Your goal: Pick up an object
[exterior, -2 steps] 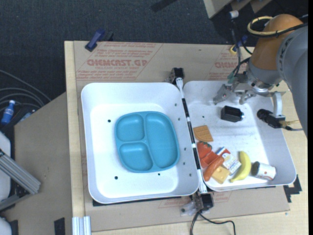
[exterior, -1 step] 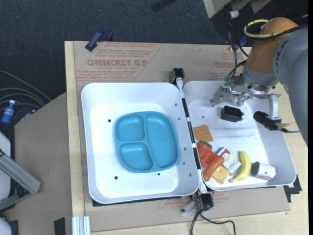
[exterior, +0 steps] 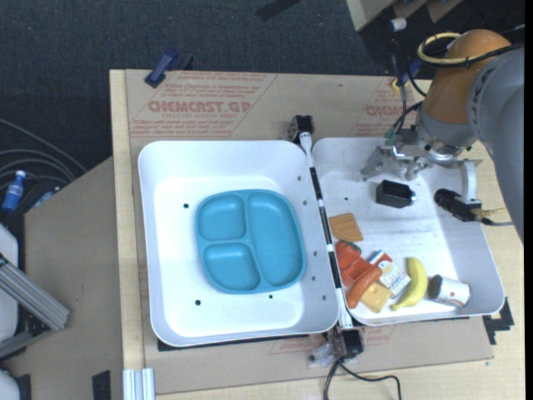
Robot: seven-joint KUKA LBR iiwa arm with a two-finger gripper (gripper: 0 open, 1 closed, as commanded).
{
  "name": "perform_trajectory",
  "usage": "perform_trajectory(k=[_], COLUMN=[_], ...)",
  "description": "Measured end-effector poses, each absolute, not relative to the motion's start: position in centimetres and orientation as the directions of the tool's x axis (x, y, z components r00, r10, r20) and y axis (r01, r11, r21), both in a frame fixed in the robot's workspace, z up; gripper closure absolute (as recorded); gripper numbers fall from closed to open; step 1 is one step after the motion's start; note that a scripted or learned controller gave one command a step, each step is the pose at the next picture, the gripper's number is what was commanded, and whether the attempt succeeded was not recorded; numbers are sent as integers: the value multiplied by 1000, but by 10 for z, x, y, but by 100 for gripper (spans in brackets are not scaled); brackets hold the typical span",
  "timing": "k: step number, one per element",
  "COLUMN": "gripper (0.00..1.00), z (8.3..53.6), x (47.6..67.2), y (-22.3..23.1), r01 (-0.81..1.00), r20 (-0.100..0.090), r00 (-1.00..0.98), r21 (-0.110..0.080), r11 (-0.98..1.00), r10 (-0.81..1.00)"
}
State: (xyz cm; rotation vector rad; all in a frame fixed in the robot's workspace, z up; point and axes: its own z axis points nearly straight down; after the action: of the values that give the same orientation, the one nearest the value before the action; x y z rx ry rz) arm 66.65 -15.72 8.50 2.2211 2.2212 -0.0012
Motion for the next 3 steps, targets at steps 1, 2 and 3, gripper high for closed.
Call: perform_trajectory(k=[1,2,3], gripper=[100,0,0], z=[96,95,85], x=[667,667,666], y=[-157,-157,-156], r01=[1000,1000,1000], r20=[-2,-2,0], r00=[-1,-1,-1], r21=[2,1,-2], r11=[1,1,1], r10=[1000,1000,1000])
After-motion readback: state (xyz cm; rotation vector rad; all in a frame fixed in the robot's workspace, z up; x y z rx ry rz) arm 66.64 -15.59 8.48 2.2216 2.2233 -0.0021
